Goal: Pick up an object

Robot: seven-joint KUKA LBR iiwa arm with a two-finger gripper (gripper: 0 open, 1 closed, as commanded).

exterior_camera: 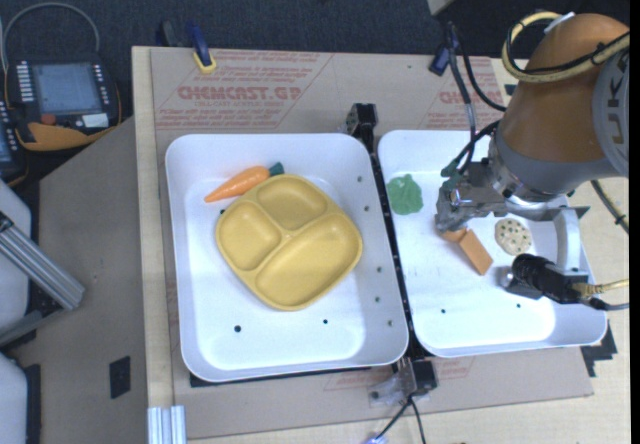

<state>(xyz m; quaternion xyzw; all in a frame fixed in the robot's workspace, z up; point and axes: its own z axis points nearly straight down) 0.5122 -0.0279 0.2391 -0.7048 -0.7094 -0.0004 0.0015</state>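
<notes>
Pick not yet completed: the tool (pixel 455 217) is lowered into the right bin (pixel 480 322), at the upper end of the orange block (pixel 472 250), which lies flat on the bin floor and shows no sign of being lifted; whether the tool is open or closed cannot be told from this angle. Green piece (pixel 405 194) just left of the tool, spotted disc (pixel 512 234) to its right, both untouched. Left bin (pixel 200 282) holds a yellow divided plate (pixel 290 242) and a carrot (pixel 238 183), well apart from the tool.
</notes>
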